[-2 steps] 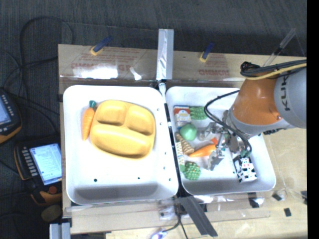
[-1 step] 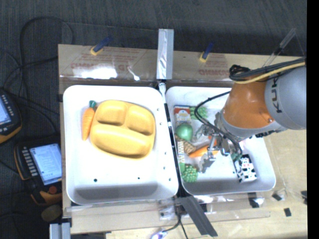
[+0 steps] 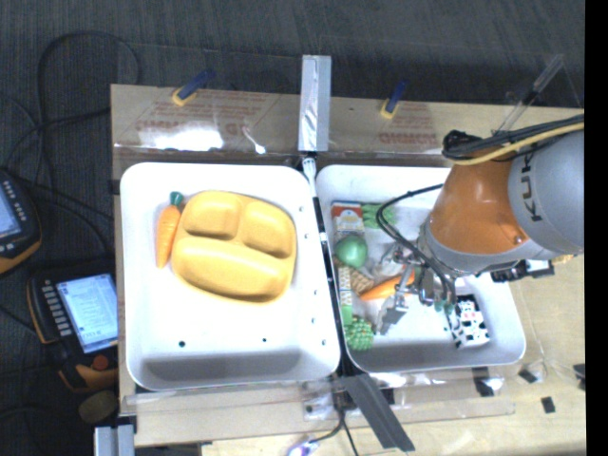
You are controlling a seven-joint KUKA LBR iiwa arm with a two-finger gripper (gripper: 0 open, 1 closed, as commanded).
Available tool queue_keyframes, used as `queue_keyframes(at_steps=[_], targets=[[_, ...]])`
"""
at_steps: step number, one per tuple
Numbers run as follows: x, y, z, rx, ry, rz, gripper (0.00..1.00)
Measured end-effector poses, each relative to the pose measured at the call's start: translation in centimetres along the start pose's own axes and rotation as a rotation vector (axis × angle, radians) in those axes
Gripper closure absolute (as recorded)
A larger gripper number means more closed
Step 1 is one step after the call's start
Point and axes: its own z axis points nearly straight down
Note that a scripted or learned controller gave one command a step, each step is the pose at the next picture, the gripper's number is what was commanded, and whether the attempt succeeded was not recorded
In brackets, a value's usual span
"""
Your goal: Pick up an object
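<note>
My gripper (image 3: 407,297) hangs low in the right bin (image 3: 494,350), below the arm's orange band (image 3: 472,212). It is just right of a small orange piece (image 3: 377,291) lying on the bin floor. A green ball (image 3: 351,251) sits up and left of it. A green knobbly toy (image 3: 357,332) lies at the lower left of this bin. A black-and-white spotted block (image 3: 468,321) rests to the gripper's right. A printed packet (image 3: 348,217) lies near the bin's top left. The arm hides the bin's upper right part.
The left bin (image 3: 142,340) holds a large yellow compartment tray (image 3: 234,243) with a toy carrot (image 3: 167,232) beside its left edge. A raised divider (image 3: 323,274) separates the two bins. Cables (image 3: 503,141) run over the arm at the right.
</note>
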Motion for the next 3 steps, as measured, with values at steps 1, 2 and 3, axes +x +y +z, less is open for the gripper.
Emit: queue_keyframes(at_steps=[1, 2, 3], targets=[[-0.1, 0.0, -1.0, 0.003, -0.001, -0.001, 1.0], [-0.1, 0.0, -1.0, 0.004, -0.001, -0.001, 0.0], [2.9, -2.6, -0.1, 0.0, -0.001, -0.096, 0.0]])
